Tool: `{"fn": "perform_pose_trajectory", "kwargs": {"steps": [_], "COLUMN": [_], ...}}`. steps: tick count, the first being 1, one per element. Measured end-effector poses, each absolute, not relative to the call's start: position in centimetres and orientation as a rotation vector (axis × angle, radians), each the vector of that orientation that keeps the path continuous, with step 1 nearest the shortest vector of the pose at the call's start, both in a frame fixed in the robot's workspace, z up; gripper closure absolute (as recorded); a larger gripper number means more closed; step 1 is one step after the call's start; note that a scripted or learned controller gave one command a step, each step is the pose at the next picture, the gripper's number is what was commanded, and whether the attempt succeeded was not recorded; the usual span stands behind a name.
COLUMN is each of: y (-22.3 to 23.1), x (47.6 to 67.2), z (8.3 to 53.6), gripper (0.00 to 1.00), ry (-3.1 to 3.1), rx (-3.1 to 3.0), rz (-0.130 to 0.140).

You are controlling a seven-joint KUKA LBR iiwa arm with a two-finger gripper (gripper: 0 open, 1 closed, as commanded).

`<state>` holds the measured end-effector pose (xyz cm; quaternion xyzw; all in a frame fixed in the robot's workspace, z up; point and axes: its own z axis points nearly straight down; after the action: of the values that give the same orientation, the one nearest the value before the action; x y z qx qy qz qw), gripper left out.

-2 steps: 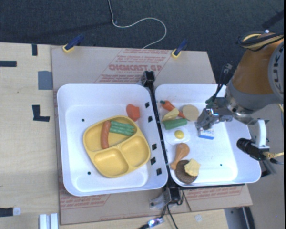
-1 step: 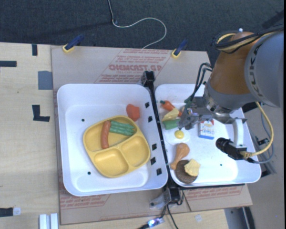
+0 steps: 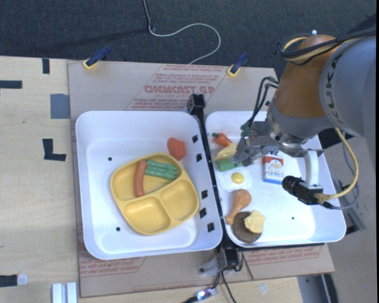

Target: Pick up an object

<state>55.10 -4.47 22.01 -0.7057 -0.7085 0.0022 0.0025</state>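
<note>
Green-and-yellow toy food piece (image 3: 225, 159) in right bin (image 3: 328, 229), pincer (image 3: 242, 155) beside it

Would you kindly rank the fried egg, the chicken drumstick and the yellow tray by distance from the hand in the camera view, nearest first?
Measured from the hand:
1. Fried egg, just below it in the right bin.
2. Chicken drumstick, lower in the same bin, beyond the egg.
3. Yellow tray, across the divider in the left bin.
</note>
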Motion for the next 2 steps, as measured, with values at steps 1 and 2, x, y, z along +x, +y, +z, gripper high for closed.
{"fn": "perform_pose_trajectory", "kwargs": {"steps": [1, 2], "y": [-4.5, -3.3], "x": [55.5, 54.8], "z": [21.5, 22.8], "gripper": [1.00, 1.00], "ry": [-2.221, -2.222], "rx": [-2.215, -2.213], "rz": [0.009, 0.007]}}
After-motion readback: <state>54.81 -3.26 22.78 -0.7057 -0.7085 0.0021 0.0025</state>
